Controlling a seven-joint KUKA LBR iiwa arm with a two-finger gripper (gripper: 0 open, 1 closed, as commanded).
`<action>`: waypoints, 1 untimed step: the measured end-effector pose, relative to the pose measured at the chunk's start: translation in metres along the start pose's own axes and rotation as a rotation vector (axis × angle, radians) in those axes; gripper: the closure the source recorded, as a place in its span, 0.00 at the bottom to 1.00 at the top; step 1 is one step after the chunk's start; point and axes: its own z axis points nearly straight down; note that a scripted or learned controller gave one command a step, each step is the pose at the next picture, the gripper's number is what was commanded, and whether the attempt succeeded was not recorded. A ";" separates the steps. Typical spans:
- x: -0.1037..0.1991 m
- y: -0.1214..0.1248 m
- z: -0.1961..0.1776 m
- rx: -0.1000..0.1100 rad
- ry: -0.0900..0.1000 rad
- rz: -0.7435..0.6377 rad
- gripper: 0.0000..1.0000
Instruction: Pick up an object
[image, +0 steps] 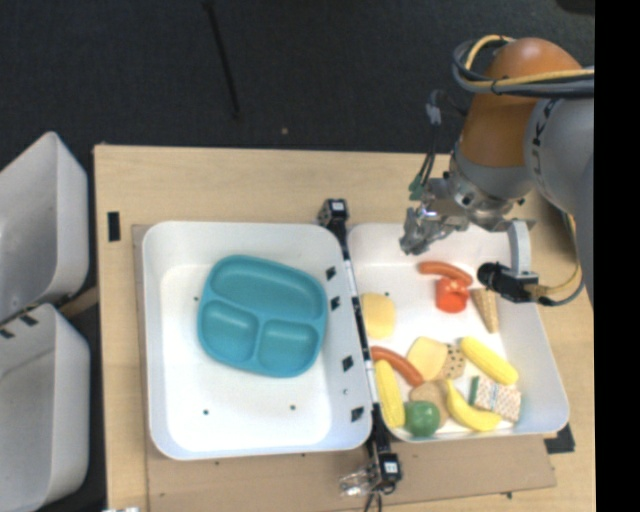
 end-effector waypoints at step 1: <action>-0.002 -0.014 0.008 0.001 -0.001 0.005 1.00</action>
